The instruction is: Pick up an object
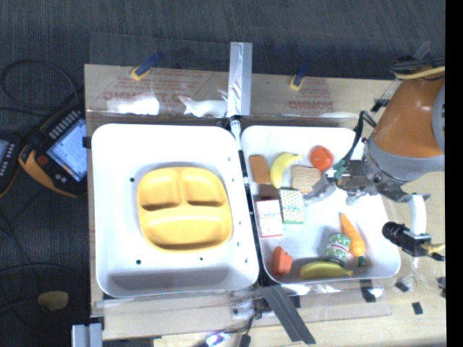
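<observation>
— Where is the gripper (323,187) sitting right now?

— It is hanging over the right bin (376,215), reaching in from the right, with its fingers standing apart. One tip is pointing toward the brown block (306,177), the other down toward the patterned box (292,205). Nothing is lying between them.

— So nothing is being held yet?

— Nothing. I am judging the pick as barely started: the arm is positioned above the pile, but the closing and the lifting are both waiting to be done.

— Which thing is it going for?

— I cannot tell for sure. The brown block is lying nearest the tips, just left of them, touching the banana (284,166) on one side and sitting near the tomato (321,156) on the other. It is looking flat, squarish and tan, like a toy slice of bread.

— And further out?

— Below the block the patterned box is lying beside a pink-and-white box (268,217). A carrot (351,234) is lying below the wrist, next to a small can (336,246). A second banana (324,270) is resting along the bin's front wall, with a red piece (281,260) to its left. A brown bar (259,168) is lying by the divider.

— The other bin?

— The left bin (116,194) is carrying a yellow tray (184,205), well apart from the gripper.
</observation>
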### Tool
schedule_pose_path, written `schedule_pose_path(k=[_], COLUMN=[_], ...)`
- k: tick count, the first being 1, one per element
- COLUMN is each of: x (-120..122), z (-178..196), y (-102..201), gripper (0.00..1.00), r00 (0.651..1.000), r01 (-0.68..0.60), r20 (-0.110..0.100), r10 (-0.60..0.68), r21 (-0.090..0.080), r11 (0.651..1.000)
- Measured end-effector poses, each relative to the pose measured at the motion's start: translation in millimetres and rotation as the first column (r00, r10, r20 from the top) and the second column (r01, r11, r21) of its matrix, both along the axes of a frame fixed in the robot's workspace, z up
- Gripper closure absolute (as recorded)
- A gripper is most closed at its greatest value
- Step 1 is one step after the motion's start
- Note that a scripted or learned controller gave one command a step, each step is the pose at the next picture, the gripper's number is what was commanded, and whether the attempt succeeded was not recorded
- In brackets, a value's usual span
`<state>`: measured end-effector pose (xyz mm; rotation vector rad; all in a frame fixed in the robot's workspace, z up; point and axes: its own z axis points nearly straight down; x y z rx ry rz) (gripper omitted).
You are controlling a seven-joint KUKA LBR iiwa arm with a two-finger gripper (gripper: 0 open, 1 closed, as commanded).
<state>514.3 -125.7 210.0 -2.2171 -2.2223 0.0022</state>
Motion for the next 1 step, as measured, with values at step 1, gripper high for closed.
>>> schedule_pose_path(k=[1], x=[51.1], z=[-70.2], y=[-89.9], gripper=[0.00], r00=[0.998], r01=[-0.064], r20=[0.002], r10=[0.064], r21=[-0.001], r11=[0.998])
